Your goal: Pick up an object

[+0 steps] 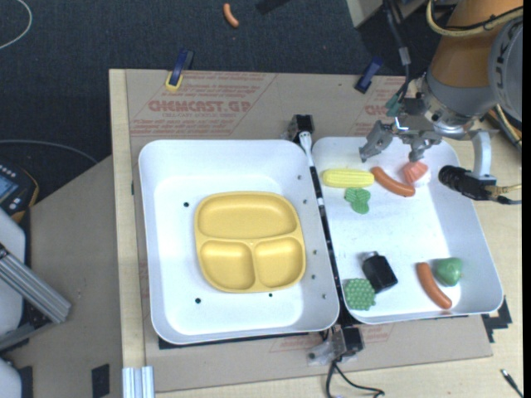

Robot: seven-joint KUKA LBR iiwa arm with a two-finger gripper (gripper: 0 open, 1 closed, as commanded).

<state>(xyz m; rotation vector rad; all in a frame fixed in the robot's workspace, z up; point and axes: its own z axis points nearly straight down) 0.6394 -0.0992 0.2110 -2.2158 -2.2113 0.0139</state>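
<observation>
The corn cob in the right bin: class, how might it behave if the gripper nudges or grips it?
The corn cob looks long and rounded, so a sideways nudge would probably roll it. Its smooth plastic look suggests it is stiff, light and perhaps slippery between fingers.

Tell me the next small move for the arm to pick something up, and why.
Probably lower the pincer straight down toward the hot dog just below it. The pincer hangs open above the far end of the right bin with nothing between its fingers, and that hot dog lies nearest, with the corn close on its left.
</observation>
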